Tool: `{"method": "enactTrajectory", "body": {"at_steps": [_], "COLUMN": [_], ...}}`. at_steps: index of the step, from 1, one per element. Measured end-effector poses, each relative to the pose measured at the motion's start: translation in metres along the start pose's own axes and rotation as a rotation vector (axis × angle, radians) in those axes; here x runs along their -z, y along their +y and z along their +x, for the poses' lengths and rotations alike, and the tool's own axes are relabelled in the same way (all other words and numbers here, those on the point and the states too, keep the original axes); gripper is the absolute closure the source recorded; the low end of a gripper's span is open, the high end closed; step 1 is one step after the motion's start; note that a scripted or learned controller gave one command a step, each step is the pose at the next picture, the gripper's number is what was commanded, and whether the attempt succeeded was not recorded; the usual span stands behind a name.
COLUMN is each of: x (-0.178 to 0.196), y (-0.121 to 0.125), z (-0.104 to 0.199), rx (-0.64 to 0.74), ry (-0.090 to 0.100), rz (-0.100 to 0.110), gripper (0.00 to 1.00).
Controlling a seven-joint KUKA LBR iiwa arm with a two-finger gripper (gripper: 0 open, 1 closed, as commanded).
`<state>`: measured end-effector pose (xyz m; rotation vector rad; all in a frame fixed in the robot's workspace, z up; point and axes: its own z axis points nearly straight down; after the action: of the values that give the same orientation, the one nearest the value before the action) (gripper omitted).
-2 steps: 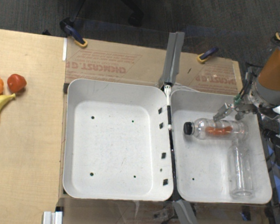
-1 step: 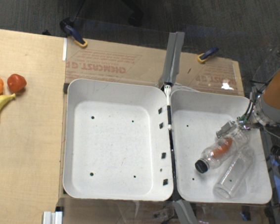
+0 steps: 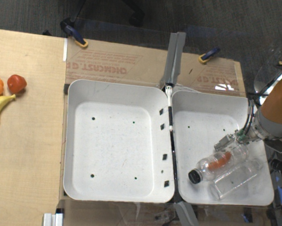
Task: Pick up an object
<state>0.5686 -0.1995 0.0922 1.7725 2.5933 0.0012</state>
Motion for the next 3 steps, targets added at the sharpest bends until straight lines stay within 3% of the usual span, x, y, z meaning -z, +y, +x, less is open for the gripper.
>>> {"method": "enactTrajectory", "body": {"at_steps": [1, 2, 3], "x": [0.0083, 0.0173, 0.0180], "y": [-0.0395, -0.0404, -0.0388], "z": [0.0152, 0.0155, 0.0146], "rx": [0.077, 0.076, 0.076], "ry": [-0.022, -0.017, -0.021], "rz": [-0.026, -0.022, -0.027], "gripper": [0.00, 1.00, 0.00]}}
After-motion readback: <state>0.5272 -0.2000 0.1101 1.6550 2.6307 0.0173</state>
